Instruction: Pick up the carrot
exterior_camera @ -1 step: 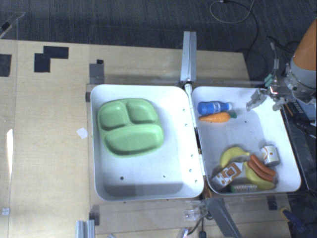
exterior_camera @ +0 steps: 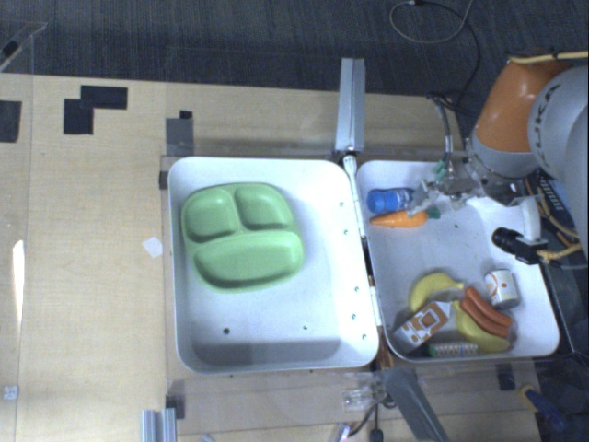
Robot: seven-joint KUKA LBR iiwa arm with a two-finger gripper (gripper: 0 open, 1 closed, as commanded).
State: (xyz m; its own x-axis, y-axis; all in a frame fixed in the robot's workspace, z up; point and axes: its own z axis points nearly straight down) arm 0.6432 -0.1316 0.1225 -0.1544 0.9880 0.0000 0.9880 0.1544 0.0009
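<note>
the carrot (exterior_camera: 399, 219) lies near the right bin's (exterior_camera: 543, 339) upper left corner, just below a blue bottle (exterior_camera: 388, 199). the gripper (exterior_camera: 440, 191) hovers by its right tip, seemingly in approach; whether it is open i cannot tell. next: descend squarely over it.

The carrot (exterior_camera: 401, 219) is orange, touching a blue bottle (exterior_camera: 388, 198). Well below the carrot lie a yellow banana (exterior_camera: 433, 289) and a red-orange sausage (exterior_camera: 486, 310). Left of the carrot, a pale green divided plate (exterior_camera: 241, 236) lies in the left white bin (exterior_camera: 267, 348). The tabletop (exterior_camera: 83, 274) is light wood.
</note>
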